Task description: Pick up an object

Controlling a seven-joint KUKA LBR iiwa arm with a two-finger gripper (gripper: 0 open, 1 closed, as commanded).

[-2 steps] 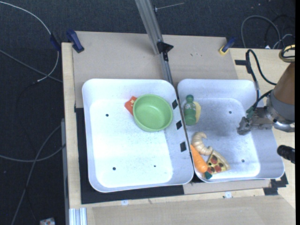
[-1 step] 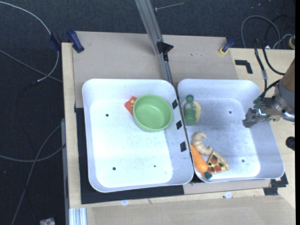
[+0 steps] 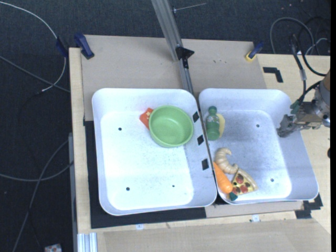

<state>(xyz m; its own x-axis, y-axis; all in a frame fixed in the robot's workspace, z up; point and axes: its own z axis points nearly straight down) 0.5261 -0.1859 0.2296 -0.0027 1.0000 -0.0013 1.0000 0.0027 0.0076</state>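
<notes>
Nothing is picked up yet, we judge. Far left of the gripper [image 3: 287, 126] sits a green plastic bowl [image 3: 170, 125]; nearer, a small green bottle [image 3: 212, 123], a pale croissant-shaped toy [image 3: 227, 159] and an orange carrot [image 3: 223, 179]. We cannot tell the gripper's opening; it hangs at the right bin [image 3: 294, 185] edge, nothing visibly in it.

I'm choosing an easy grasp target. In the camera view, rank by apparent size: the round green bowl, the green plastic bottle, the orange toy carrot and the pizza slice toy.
1. Round green bowl, clearly largest.
2. Green plastic bottle and orange toy carrot look alike in size; I won't rank them.
3. Pizza slice toy, slightly smaller, though partly overlapped.
</notes>
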